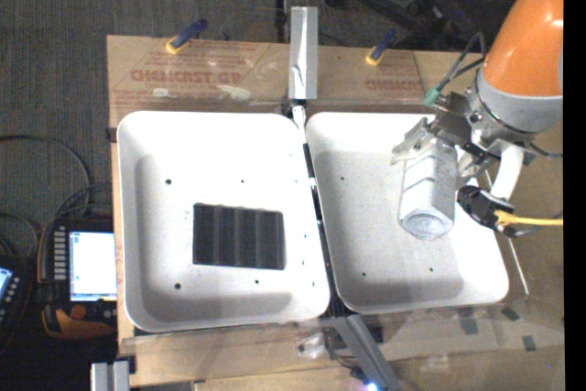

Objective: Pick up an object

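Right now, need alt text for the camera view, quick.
The grey arm with its orange band reaches in from the right, its gripper hanging above the right white bin. In the left white bin lies a dark ribbed rectangular block.

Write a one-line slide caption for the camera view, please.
Arm's end effector over the right bin; a dark ribbed rectangle lies in the left bin.
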